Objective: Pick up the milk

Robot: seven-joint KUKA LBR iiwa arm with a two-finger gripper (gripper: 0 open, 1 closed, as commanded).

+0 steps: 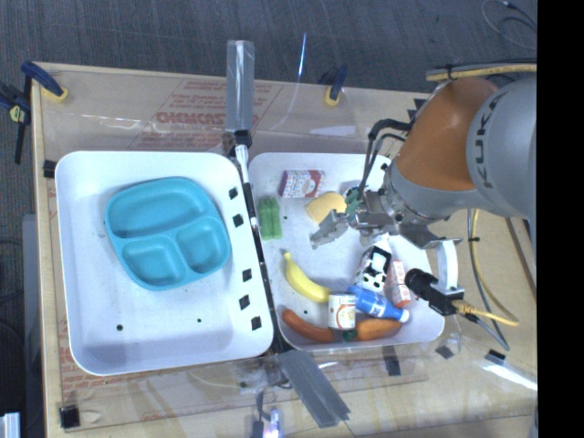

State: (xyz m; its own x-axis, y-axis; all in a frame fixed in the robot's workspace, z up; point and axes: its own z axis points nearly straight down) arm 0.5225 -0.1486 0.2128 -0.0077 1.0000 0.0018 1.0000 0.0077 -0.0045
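Milk (375, 266) rt bin | touching bottle (379, 304), red pkt (398, 284) | end effector (339, 227) fingers apart, holds nothing

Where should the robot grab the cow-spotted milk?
Probably from straight above, across the upper end of the milk. It lies in the right bin, with a blue bottle and a red packet crowding its lower end, so the upper end, nearer the gripper, looks freer.
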